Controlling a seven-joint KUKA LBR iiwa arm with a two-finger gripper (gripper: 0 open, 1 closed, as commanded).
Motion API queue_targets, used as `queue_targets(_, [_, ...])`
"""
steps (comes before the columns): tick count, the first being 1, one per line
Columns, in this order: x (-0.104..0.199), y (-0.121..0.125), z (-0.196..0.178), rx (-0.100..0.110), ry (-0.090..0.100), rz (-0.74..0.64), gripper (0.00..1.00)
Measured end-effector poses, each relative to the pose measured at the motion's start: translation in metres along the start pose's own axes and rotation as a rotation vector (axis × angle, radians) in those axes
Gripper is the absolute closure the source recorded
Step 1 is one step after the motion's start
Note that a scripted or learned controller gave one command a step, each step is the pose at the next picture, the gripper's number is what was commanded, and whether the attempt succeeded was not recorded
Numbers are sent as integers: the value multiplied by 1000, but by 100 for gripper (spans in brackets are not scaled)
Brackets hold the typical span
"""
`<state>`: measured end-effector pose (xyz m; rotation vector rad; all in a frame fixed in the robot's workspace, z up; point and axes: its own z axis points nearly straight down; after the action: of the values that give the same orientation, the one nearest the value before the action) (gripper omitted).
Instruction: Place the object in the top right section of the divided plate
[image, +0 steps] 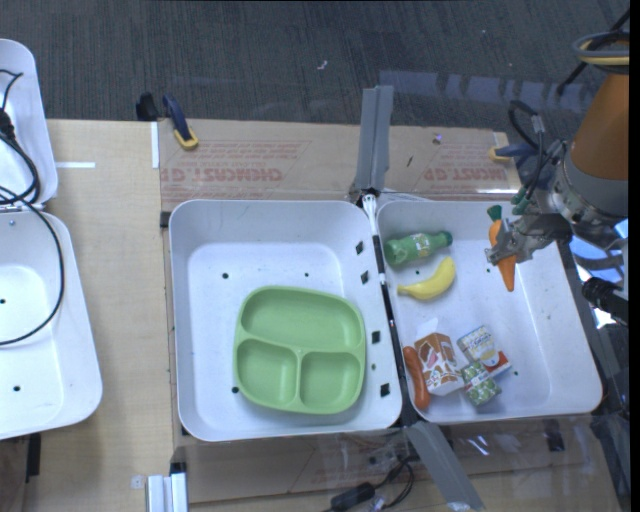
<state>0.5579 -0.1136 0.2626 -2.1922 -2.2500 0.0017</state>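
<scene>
A green divided plate (299, 349) lies in the left bin (200, 300), with one wide section at the far side and two smaller ones at the near side. An orange toy carrot (508, 273) with a green top points downward in the right bin's far right part. My gripper (517, 245) reaches in from the right and crosses the carrot's middle. Its fingers are shut on the carrot, whose stem and tip stick out on either side.
The right bin (560, 400) also holds a green bottle (417, 246), a yellow banana (429, 282), a red-orange sausage (415, 378) and several snack packs (465, 365). A grey divider post (374, 140) stands between the bins. White trays (40, 330) sit far left.
</scene>
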Motion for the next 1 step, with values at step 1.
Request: queue_targets(1, [119, 99, -67, 1, -1, 49, 100])
